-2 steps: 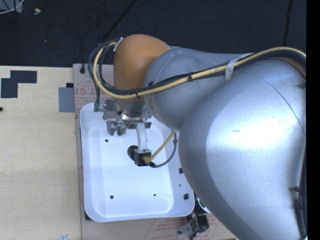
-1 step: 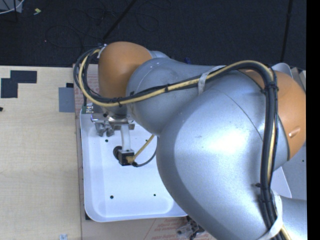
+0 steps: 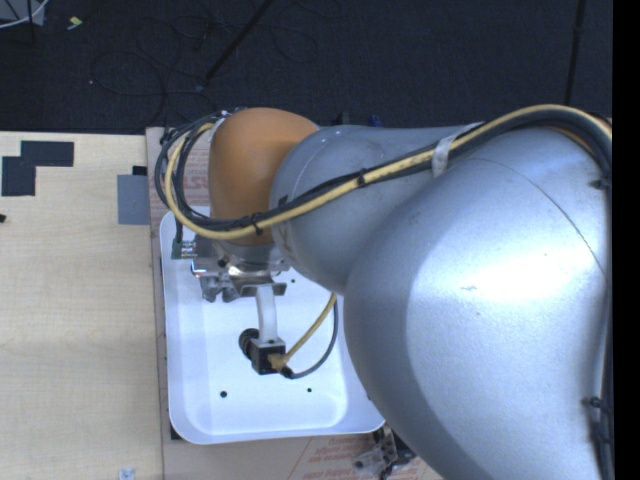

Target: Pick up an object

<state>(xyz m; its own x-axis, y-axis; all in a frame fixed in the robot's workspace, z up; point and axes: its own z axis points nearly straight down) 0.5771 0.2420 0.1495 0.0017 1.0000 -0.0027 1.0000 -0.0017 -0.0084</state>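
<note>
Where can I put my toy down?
Bare: the floor of the white bin along its left and front walls, below the gripper, and the wooden bench left of it. The arm crowds the bin's back and right side.

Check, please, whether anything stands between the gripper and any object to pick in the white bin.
Nothing visible does. The gripper hangs over bare floor of the white bin. The arm hides the rest of it, so I cannot tell what lies there.
</note>
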